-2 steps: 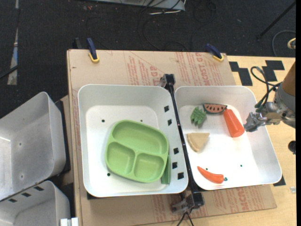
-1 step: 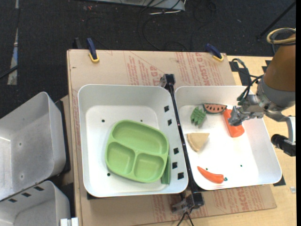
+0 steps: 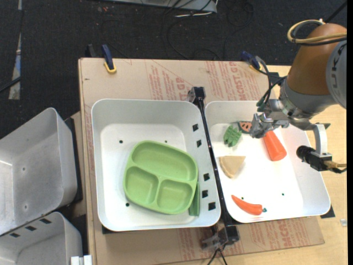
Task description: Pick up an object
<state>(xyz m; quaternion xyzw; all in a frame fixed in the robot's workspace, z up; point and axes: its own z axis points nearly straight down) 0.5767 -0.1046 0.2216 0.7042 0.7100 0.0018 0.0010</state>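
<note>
A light-green plastic divided tray [image 3: 160,176] lies in the left white bin [image 3: 105,112]. In the right white bin [image 3: 317,200], a green toy [image 3: 232,135] sits near the back edge, a beige wedge [image 3: 233,165] mid-bin, a red-orange chilli [image 3: 247,204] near the front edge. The gripper [image 3: 263,123] hangs over a small watermelon-like piece [image 3: 245,126], beside an orange cylinder [image 3: 274,146]; its opening I cannot tell.

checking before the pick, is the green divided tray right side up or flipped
Right side up: the green divided tray shows its three recessed compartments facing up, lying flat in the left bin.

Divided tray [image 3: 161,177] in left bin [image 3: 110,112]; four toys in right bin [image 3: 309,195].
</note>
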